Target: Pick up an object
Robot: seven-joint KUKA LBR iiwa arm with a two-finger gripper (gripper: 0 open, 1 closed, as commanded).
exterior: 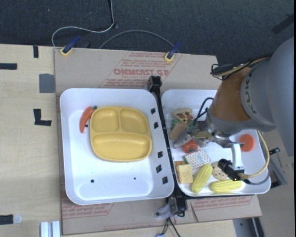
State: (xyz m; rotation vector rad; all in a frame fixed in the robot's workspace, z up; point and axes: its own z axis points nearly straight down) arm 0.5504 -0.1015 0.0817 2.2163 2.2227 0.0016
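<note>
1. The bench carries two white bins side by side. The left bin (74, 181) holds a yellow divided plate (121, 133) with an orange carrot (86, 118) lying just beside its far-left rim.
2. The right bin (262, 158) holds a crowded heap of toy foods: a corn cob (202, 177) at the near side, a yellow banana-like piece (226, 185) just right of it, a pale cheese block (184, 174) to its left, a checkered card (198, 158) behind the corn, a small red piece (190, 146) toward the middle, and a sandwich-like item (182, 116) at the far side.
3. The arm (259, 95) reaches in from the right, and its orange band and wrist hang over the middle of the right bin. The gripper (203, 132) is low among the toys, near the red piece and the brownish items at the far-left of the heap.
4. The pincer's state cannot be told: the wrist and cabling cover the tips, so whether it is wide, narrow or closed on something stays unclear.
5. As a judgement of progress, the reach into the bin is made, but no toy is visibly lifted; every item appears to rest on the bin floor.
6. Securing a toy and raising it clear of the heap appear to remain. Tight packing makes a clean catch doubtful.
</note>
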